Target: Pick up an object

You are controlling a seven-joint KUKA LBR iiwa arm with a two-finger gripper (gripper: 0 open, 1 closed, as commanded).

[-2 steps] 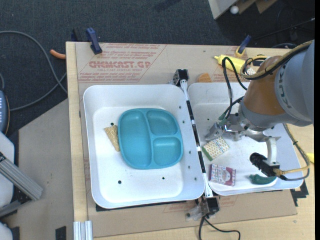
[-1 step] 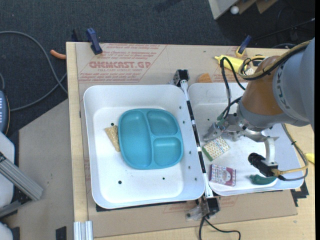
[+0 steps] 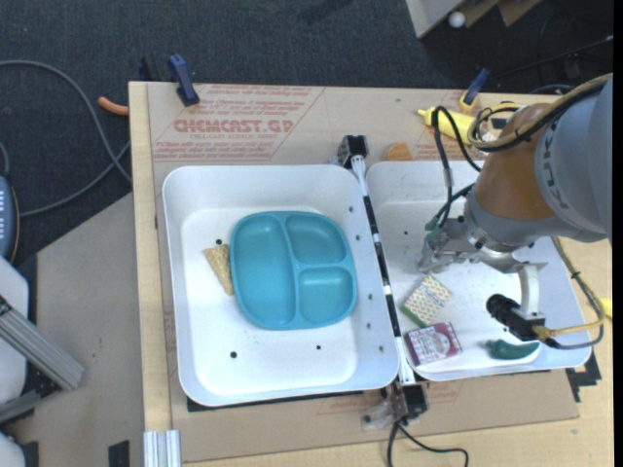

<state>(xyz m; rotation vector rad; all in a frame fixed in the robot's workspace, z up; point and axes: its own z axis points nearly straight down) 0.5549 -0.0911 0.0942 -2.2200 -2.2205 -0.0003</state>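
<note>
Speckled pale packet, lying flat

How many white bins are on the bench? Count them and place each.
2. The left bin holds a teal divided plate; the right bin lies under the arm.

A teal divided plate lies in a white bin, a tan cracker beside it, a green-dotted packet and magenta packet nearby.

Even overhead light, white bins bright without glare, soft shadows, slight overall softness.
</note>
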